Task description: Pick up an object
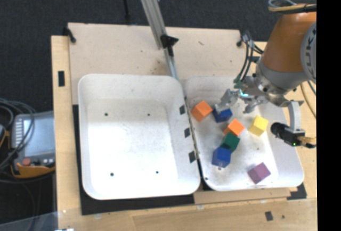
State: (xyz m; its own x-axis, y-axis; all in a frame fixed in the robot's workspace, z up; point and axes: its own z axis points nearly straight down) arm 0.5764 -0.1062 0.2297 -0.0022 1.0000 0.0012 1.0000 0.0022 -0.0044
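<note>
My gripper hangs low over the back of the right bin, open, with nothing between its fingers. Its left finger is just above a small blue block. To the left of that block lies an orange cube. A yellow block sits just right of the gripper and nearer the front. In the bin's middle, a smaller orange block touches a green block, and a second blue cube lies in front of them. A purple block rests near the front.
The left bin sits beside the right one, their rims meeting at the middle. A slanted metal pole rises from the bench behind the bins. The arm's orange wrist band overhangs the right bin's back right corner.
</note>
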